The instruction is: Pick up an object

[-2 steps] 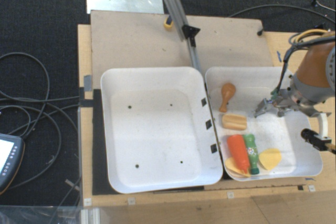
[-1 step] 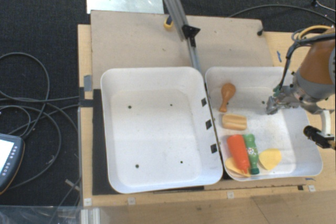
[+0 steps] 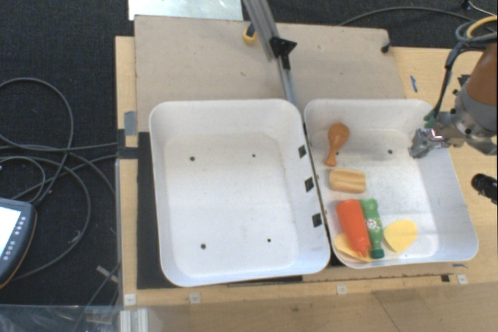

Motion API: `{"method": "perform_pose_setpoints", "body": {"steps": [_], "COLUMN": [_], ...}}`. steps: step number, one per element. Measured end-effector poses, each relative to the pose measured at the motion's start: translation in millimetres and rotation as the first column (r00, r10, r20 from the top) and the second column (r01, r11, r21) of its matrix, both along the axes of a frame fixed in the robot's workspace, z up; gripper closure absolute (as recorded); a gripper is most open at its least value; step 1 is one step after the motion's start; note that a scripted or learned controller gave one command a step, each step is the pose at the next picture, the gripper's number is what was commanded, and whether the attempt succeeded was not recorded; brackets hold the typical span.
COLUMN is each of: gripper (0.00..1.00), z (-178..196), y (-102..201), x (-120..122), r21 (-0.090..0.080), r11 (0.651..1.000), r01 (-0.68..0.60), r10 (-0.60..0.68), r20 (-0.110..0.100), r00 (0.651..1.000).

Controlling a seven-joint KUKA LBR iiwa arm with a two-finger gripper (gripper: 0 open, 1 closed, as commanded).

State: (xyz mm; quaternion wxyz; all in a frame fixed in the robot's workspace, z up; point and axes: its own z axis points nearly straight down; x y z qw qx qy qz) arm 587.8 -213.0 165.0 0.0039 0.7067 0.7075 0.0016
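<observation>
Arm [image 3: 481,93] was cut off by the right edge of the frame, only the grey wrist and a bit of orange band showing. Gripper [image 3: 421,144] sat at the right bin's [image 3: 451,198] upper right rim, small and blurred, so whether it was wide, narrow or holding anything could not be told. Nothing was visibly in it.

Right bin held five toy items, all in its left half. Drumstick [image 3: 336,141] lay uppermost, tilted, near the dividing rims. Bread roll [image 3: 347,181] lay just below it. Carrot [image 3: 353,220] and green bottle [image 3: 373,226] lay side by side, touching, toward the bin's lower edge. Yellow slice [image 3: 401,235] sat just right of the bottle; another yellow piece [image 3: 348,247] was mostly hidden under the carrot (shape unclear).

Left bin [image 3: 167,190] showed bare white floor with a few dark dots. Grey pole [image 3: 257,0] ran diagonally from the top of the frame down to between the bins.
</observation>
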Motion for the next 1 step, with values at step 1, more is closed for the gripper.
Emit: {"method": "perform_pose_setpoints", "body": {"steps": [1], "gripper": [1.0], "z": [54.8], "y": [-0.7], "x": [2.0], "r21": [0.0], "r11": [1.0], "r01": [-0.004], "r10": [0.004], "r20": [0.0], "r00": [1.0]}}
